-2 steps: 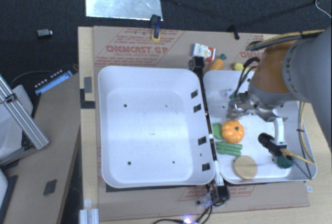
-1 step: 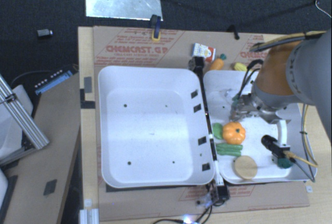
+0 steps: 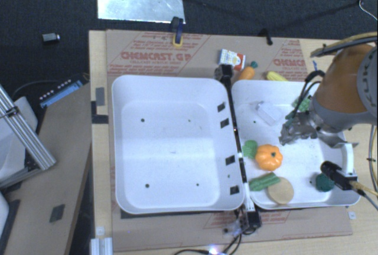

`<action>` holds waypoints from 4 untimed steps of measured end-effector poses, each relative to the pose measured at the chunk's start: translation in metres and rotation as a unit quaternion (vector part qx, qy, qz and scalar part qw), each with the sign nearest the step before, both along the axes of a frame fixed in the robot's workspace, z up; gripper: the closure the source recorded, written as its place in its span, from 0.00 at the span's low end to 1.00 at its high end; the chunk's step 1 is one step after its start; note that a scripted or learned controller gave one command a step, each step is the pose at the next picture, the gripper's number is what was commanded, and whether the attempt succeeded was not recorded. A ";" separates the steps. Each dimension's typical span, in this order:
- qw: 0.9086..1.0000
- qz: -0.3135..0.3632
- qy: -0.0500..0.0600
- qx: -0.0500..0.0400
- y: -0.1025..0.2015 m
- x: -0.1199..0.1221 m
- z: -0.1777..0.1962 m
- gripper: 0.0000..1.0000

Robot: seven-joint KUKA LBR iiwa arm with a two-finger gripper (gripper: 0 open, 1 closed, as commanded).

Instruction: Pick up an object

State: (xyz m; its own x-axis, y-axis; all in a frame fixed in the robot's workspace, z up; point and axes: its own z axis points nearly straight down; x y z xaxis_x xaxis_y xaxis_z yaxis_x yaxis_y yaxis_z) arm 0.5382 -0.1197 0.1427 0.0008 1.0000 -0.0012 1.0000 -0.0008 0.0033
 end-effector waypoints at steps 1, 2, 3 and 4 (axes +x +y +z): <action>1.000 0.000 0.001 0.000 0.003 -0.031 -0.059 1.00; 1.000 0.007 -0.005 0.002 0.081 -0.011 0.048 1.00; 1.000 0.005 -0.005 0.001 0.121 0.028 0.138 1.00; 1.000 0.004 -0.008 0.002 0.152 -0.006 0.387 1.00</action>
